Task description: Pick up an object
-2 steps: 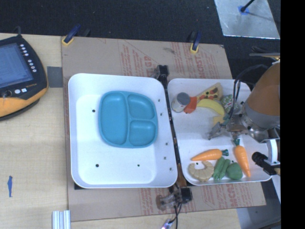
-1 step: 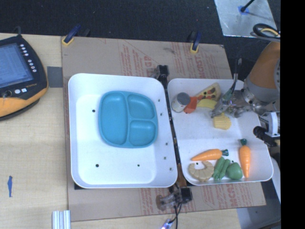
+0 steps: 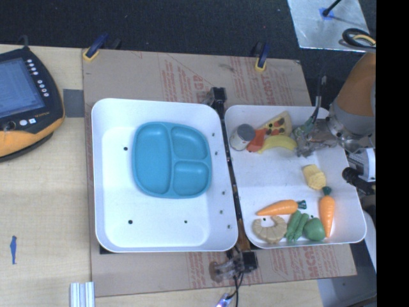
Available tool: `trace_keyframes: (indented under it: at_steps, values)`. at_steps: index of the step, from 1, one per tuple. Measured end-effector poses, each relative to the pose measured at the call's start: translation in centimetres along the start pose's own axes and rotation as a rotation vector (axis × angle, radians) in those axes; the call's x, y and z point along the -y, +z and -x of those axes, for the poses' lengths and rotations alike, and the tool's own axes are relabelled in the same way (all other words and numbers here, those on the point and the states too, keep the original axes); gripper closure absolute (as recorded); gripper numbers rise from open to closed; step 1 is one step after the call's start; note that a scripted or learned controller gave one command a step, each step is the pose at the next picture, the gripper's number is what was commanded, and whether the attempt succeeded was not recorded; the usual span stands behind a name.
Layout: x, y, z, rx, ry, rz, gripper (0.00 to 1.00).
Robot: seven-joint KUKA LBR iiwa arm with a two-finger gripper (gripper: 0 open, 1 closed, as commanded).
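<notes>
Pincer (image 3: 305, 139) low beside the banana (image 3: 281, 144); you cannot tell its state.
Nothing looks lifted yet, so your pick remains undone.

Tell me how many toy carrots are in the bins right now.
2, both in the right bin: one carrot lies sideways near the front, the other carrot lies lengthwise by the right wall. None seems hidden, though the gripper covers a bit of the far corner.

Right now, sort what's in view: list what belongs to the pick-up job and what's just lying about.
Job:
gripper
banana
pizza slice
corn piece
two carrots
green vegetables
right bin

Lying about:
blue divided plate
left bin
teach pendant
clamps
</notes>
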State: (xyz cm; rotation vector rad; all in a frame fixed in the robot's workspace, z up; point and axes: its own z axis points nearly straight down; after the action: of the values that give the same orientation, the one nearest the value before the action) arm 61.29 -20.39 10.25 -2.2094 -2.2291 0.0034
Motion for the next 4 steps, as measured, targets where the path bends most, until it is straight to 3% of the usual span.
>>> trace_keyframes:
  at_steps: [1,2,3,4]
  values:
    - [0.0,0.0,0.0,0.000,-0.001,-0.001,0.00]
    - [6.2,1.2,-3.2,0.000,0.004,-0.002,0.00]
    - [3.3,1.1,-1.6,0.000,0.005,0.002,0.00]
    - [13.7,1.2,-4.0,-0.001,0.003,-0.002,0.00]
